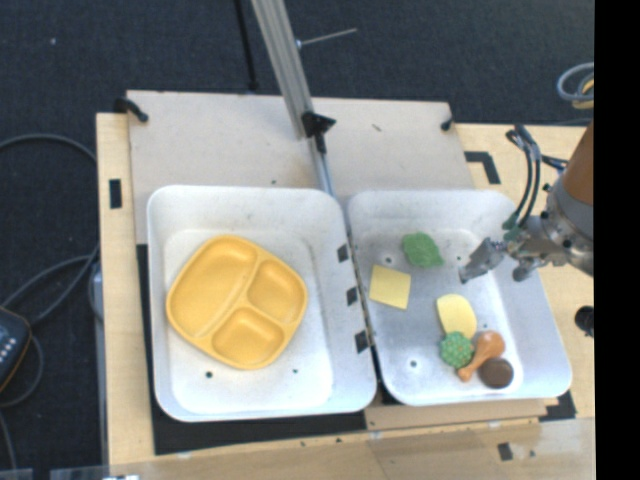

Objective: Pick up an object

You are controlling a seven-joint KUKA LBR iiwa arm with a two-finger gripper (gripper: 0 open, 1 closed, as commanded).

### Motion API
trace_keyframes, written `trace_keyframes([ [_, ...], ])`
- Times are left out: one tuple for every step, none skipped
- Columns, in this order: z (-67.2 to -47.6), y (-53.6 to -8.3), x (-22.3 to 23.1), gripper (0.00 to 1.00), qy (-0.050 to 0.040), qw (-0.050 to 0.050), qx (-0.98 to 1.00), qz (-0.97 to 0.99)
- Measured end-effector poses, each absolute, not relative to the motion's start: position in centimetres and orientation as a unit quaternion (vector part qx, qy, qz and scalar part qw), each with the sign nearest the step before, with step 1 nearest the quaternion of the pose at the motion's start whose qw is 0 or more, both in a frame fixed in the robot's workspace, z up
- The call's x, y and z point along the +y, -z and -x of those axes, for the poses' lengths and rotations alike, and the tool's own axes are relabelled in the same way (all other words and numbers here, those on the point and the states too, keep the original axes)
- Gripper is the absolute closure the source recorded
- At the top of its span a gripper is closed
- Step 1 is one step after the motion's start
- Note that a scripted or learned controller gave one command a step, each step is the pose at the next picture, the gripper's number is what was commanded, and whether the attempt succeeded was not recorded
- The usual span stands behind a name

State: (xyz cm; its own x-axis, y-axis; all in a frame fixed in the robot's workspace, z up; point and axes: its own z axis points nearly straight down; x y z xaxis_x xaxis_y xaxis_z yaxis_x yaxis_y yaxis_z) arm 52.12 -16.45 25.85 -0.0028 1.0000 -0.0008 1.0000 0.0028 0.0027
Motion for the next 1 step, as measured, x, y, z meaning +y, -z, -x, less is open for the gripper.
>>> trace_keyframes([
  [-52.11,-25.85,-16.46,0.0,-0.0007,0.001,0.708,-0.707],
])
